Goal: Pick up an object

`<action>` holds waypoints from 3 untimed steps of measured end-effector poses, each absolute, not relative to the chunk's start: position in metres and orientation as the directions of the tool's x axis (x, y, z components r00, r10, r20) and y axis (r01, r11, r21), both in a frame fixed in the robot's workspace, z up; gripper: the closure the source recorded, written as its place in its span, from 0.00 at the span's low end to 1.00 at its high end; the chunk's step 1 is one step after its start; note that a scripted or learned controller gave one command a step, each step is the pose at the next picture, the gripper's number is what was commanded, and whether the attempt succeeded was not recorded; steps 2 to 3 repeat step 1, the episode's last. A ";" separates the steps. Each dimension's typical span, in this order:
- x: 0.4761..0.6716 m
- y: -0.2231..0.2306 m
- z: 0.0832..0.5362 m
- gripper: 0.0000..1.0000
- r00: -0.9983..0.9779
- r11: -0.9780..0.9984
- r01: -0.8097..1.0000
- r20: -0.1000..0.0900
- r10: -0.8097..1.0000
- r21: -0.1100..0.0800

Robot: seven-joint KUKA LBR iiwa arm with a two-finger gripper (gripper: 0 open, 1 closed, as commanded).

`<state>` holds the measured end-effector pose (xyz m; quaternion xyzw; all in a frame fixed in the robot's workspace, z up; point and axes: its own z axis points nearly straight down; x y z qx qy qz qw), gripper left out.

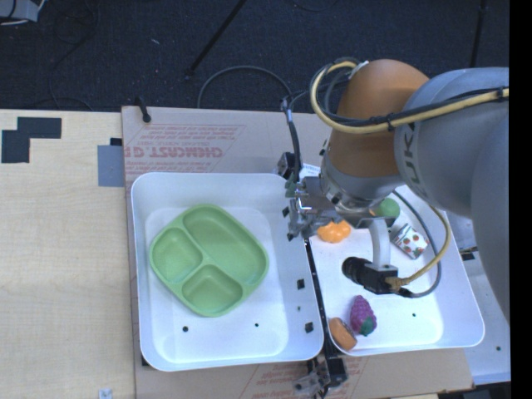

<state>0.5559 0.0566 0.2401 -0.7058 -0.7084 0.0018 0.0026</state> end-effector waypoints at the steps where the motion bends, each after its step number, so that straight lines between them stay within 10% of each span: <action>1: 0.570 0.100 0.233 1.00 -0.004 0.004 1.000 0.001 1.000 -0.004; 3: 0.570 0.100 0.233 1.00 -0.004 0.004 1.000 0.001 1.000 -0.004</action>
